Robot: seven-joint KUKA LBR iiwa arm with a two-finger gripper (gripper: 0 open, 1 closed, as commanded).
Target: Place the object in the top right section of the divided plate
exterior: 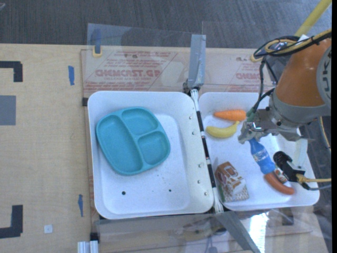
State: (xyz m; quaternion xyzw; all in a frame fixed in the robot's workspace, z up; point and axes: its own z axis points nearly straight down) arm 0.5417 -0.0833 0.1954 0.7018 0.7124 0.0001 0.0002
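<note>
The turquoise plastic divided plate (132,139) lies flat in the left white bin (142,202), turned askew, with one long section on its left and two smaller ones on its right. Nothing rests in any section, so the upper right one is free to take the object. The plate sits well apart from the other items, probably so it can serve as a clear target.

Across the divider, the right white bin (242,203) holds the candidates: an orange toy carrot (230,114) just above a yellow toy banana (221,131), a brown printed snack packet (231,181) near the front rim, a blue plastic bottle (261,156) lying slanted, and an orange-red toy sausage (278,183) at the bottle's lower end.

The grey two-finger gripper (255,130) hangs over this bin, right at the bottle's upper end; whether it is spread or closed, or grips anything, I cannot tell. By its position the bottle looks the likely object, not yet lifted.

Both bins rest on a pale wooden bench (42,162) marked with blue and black tape, with dark grey floor (158,4) beyond.
</note>
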